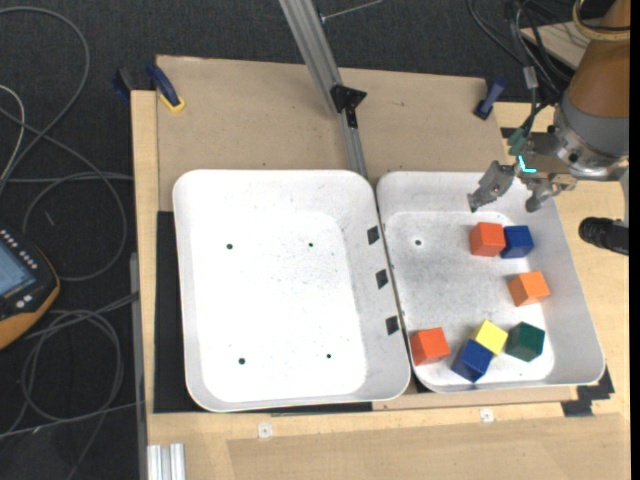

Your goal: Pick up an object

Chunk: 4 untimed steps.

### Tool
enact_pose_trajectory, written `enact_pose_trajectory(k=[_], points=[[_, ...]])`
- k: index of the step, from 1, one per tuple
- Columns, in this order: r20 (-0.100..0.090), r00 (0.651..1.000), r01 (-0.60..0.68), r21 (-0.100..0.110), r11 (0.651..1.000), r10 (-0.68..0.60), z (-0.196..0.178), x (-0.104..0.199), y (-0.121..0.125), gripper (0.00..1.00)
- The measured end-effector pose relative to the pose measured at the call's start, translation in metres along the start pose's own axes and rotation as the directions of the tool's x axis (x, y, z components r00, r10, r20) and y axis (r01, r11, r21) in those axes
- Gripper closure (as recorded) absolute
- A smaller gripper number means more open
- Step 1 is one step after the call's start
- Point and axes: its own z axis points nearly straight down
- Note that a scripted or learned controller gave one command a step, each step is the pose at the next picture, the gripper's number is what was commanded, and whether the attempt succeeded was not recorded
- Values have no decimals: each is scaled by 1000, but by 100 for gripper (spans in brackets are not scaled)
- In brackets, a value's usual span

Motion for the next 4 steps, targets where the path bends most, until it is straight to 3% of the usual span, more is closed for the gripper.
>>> enact_pose_trajectory(k=[1, 3, 4], points=[[1, 1000, 0, -4, 1000, 0, -2, 0, 1, 0], [0, 1000, 0, 3, 1000, 0, 102, 13, -12, 0], [0, 1000, 0, 2, 1000, 0, 149, 19, -6, 0]])
